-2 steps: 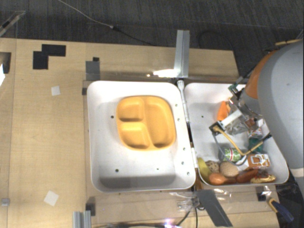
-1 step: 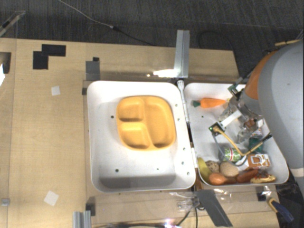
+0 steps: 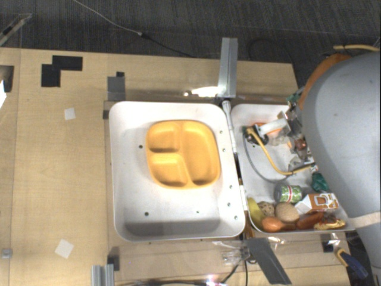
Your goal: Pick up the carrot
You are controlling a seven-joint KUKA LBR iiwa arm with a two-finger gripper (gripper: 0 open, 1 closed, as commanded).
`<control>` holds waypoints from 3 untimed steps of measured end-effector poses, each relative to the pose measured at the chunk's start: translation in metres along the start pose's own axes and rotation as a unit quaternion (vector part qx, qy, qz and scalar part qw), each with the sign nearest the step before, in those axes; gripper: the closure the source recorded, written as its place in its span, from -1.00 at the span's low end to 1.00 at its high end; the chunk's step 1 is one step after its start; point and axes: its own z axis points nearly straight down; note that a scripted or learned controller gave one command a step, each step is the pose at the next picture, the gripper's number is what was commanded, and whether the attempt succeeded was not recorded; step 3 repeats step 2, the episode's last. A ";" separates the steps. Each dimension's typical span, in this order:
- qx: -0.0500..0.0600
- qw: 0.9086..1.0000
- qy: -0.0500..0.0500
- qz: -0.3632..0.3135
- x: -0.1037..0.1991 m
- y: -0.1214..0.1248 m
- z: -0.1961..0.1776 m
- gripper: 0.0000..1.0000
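The carrot (image 3: 261,129), as best I can judge, is the small orange piece toward 11 o'clock in the right bin (image 3: 257,180), near the top wall. The gripper (image 3: 293,131) sits just beside it at its 3 o'clock, and I cannot tell whether it is released or clenched. To do this well I would centre over the orange piece and close along its narrow side, keeping off the yellow cable (image 3: 269,157) that loops at its 6 o'clock. The bin wall at 12 o'clock is close, so little room there. The bin's middle is open. The can (image 3: 289,193) and food heap (image 3: 294,216) crowd 6 o'clock.
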 end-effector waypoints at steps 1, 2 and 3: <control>0.001 0.999 -0.013 -0.038 0.048 -0.008 -0.001 -1.00; -0.002 0.999 -0.002 -0.048 0.034 -0.018 0.000 -1.00; -0.002 0.999 -0.002 -0.048 0.034 -0.018 0.000 -1.00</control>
